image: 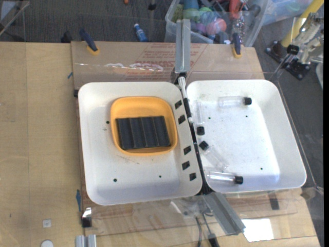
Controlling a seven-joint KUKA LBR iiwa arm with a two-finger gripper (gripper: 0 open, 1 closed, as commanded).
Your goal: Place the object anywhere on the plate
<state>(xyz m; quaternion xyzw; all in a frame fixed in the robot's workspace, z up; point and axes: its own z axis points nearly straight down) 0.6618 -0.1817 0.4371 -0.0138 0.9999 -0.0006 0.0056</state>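
Ribbed black slab (pixel 143 131) lying on yellow plate (pixel 139 103) looks stiff and light; I'd pinch its long edges. My pincer's state: I cannot tell.

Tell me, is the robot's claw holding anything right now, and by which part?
Nothing is seen being held. The dark ridged block lies on the yellow plate in the left bin, with nothing gripping it.

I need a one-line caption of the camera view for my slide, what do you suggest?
A dark ribbed object lies on the orange plate in the left white bin; the right bin sits beside it.
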